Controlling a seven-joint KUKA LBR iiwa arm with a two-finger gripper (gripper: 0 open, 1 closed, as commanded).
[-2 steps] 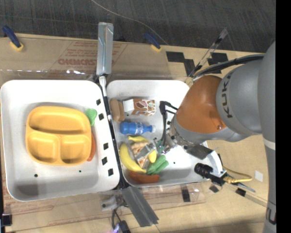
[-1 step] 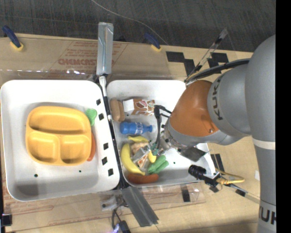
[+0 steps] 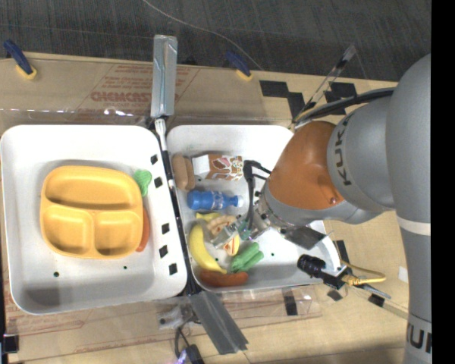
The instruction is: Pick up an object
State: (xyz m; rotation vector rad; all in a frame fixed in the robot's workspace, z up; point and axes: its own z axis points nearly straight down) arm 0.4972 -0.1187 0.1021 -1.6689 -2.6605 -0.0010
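My pincer [image 3: 246, 232] hangs low in the right white plastic bin [image 3: 277, 136], over the pile: curved yellow banana [image 3: 200, 250] at seven o'clock, blue plastic bottle [image 3: 210, 201] at eleven. Spread or pressed together, I cannot tell; my wrist perhaps hides it.

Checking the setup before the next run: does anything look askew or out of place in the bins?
Nothing spilled. The yellow compartment tray lies flat in the left white bin, a green piece wedged at its corner. The blue bottle and yellow banana lie jumbled in the right bin.
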